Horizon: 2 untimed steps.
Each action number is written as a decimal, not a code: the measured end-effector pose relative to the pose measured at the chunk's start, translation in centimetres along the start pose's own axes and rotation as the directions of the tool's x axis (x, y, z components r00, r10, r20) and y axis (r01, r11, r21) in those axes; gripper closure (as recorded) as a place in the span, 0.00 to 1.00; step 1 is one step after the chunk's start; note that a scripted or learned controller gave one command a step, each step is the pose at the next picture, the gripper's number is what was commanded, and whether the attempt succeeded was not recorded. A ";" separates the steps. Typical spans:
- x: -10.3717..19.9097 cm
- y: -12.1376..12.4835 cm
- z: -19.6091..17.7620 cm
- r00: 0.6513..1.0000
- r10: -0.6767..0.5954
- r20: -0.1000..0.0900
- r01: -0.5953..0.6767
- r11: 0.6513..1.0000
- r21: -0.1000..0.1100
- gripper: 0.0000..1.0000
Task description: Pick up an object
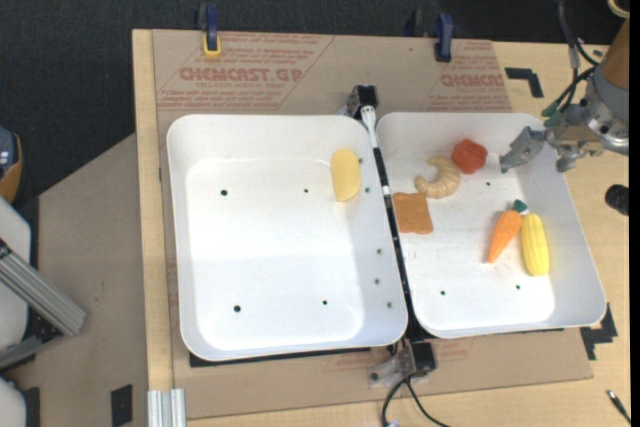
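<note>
Grey two-finger gripper (541,147) is seen spread, nothing grasped, at right bin's (575,315) far right edge. Small red rounded object (469,155) lies near far edge, just beside it.

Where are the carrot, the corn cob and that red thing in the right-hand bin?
carrot (505,234), camera view, middle of its orange body.
corn cob (535,244), camera view, middle of its yellow length.
red thing (469,155), camera view, centre of its top face.
</note>
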State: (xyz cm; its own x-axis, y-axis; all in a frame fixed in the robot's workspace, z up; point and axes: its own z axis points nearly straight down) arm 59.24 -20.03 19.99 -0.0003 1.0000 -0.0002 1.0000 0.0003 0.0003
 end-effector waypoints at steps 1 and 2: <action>-1.7 2.9 12.0 1.000 -0.004 -0.015 0.004 1.000 0.001 0.00; -2.1 6.3 11.8 1.000 -0.012 -0.022 0.013 0.998 0.060 0.00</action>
State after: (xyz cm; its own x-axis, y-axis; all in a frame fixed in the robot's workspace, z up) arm 65.56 -22.10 8.23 -0.0122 0.9997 0.0214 0.9981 0.0135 -0.0601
